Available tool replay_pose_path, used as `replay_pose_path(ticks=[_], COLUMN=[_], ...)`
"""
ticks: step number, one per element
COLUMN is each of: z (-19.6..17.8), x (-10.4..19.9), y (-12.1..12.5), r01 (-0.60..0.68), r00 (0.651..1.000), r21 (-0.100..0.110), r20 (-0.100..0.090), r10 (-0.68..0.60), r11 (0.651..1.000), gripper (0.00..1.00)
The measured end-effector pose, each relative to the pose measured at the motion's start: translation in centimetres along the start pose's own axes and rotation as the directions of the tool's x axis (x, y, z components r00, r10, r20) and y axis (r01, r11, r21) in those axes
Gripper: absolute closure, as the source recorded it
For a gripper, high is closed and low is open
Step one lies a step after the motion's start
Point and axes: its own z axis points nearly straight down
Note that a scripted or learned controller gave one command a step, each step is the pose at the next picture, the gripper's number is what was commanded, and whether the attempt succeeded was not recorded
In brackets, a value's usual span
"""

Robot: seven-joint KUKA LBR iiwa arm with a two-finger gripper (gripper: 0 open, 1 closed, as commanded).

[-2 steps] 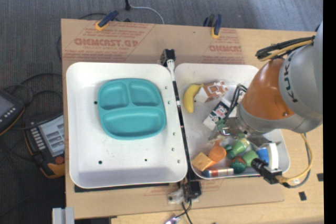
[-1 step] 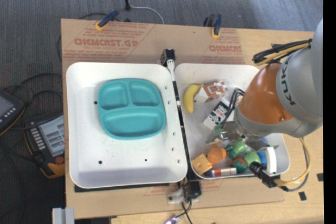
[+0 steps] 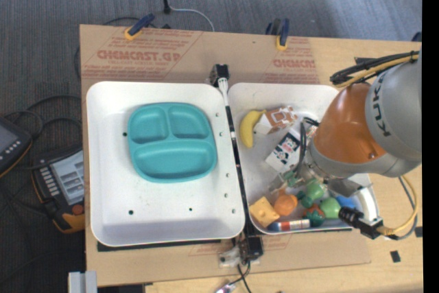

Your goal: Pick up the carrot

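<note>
You have two shallow white bins side by side on the brown board bench (image 3: 137, 51). The left white bin (image 3: 110, 202) holds a teal plastic divided tray (image 3: 171, 141), lying flat near its middle. The right white bin (image 3: 315, 91) holds the clutter.

The grey arm with the orange band (image 3: 350, 130) reaches in from the right and hangs over the right half of that bin, covering much of it. The gripper (image 3: 300, 178) sits low among the objects, just below the orange band; you cannot tell whether it is set wide or narrow, since the wrist hides most of it, and nothing shows plainly held in it.

The small orange carrot (image 3: 285, 202) lies in the near part of the right bin, just below and left of the gripper. It rests on the bin floor, and whether the gripper touches it you cannot tell. The yellow wedge-shaped block (image 3: 263, 211) sits just beside it on the left. The red and white marker-like stick (image 3: 293, 224) lies along the near wall below it. The round green toys (image 3: 322, 201) crowd it on the right, with a blue piece (image 3: 347, 202) beyond them.

Farther back, a yellow banana (image 3: 247, 127) lies near the bin's left wall. A white carton with blue print (image 3: 285, 147) lies between the banana and the arm, and a brown and white packet (image 3: 280, 118) sits behind that carton.
</note>
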Motion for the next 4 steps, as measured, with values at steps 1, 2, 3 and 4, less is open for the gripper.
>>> replay_pose_path(ticks=[1, 2, 3, 4], z=[-9.52, -9.44, -9.44, -9.44], x=[5.12, 5.11, 5.11, 5.11], y=[1.56, 1.48, 1.48, 1.48], r01=[0.072, 0.07, 0.071, 0.071], r00=[0.997, 0.997, 0.997, 0.997], r21=[0.015, 0.017, 0.017, 0.017], r20=[-0.016, -0.017, -0.017, -0.017], r10=[-0.071, -0.07, -0.07, -0.07], r11=[0.997, 0.997, 0.997, 0.997], gripper=[0.0, 0.0, 0.0, 0.0])
